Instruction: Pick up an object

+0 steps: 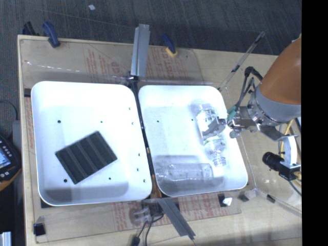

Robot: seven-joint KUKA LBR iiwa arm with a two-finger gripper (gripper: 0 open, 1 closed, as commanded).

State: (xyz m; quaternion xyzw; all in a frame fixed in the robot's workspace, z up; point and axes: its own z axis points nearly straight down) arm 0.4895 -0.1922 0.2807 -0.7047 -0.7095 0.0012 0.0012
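Note:
My gripper (229, 125) hangs over the right rim of the right bin (169, 99), reaching in from the right. Just to its left lies a clear plastic bottle (206, 121) with a white label, close to the gripper's tip; whether they touch is unclear. A second small clear bottle (217, 151) lies just below it, along the bin's right wall. A third, larger clear bottle (184, 171) lies on its side along the near wall. A dark ribbed rectangular slab (85, 156) lies flat and skewed in the left bin (46, 101).
A grey metal bar (139, 50) stands behind the gap between the bins, with blue clamps (50, 33) on the bench's far edge. Cables and a black fitting (279, 164) sit right of the right bin. A clamp bracket (171, 217) juts out at the front.

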